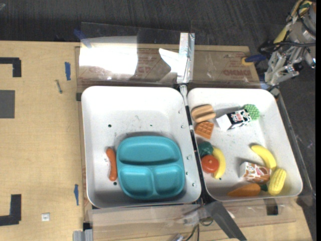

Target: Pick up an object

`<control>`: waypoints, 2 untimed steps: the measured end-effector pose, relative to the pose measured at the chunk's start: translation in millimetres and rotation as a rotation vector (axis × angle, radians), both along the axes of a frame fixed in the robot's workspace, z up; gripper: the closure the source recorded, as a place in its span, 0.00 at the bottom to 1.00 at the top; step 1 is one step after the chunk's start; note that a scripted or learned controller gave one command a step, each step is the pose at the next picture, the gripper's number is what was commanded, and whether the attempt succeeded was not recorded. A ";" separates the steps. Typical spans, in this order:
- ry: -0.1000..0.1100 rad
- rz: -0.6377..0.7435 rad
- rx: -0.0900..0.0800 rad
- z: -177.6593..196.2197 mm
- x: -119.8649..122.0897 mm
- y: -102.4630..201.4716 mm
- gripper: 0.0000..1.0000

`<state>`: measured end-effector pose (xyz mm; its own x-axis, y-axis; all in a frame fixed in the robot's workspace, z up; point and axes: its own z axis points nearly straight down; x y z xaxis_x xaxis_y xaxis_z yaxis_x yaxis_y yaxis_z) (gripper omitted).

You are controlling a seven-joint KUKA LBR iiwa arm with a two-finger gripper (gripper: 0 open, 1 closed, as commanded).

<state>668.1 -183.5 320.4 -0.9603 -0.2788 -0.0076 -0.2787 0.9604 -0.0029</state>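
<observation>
Toy foods fill the right bin (286,134): hot dog bun (202,112), waffle (204,129), tomato (210,163), two bananas (264,156), corn cob (277,180), carrot (245,190), green leafy piece (252,111). A small black-and-white carton (237,118) lies beside the bun, its print too small to read; a red-patterned packet (256,171) sits near the corn.

Left bin (100,109): teal divided tray (150,167), with an orange sausage (112,163) beside its left edge.

Arm hardware shows at upper right, off the bench; pincer state cannot be told.
</observation>
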 end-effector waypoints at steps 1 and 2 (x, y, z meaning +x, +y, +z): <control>0.004 0.124 0.001 -24.9 -0.1 -9.4 1.00; 0.003 0.254 0.000 -55.9 -51.4 2.6 1.00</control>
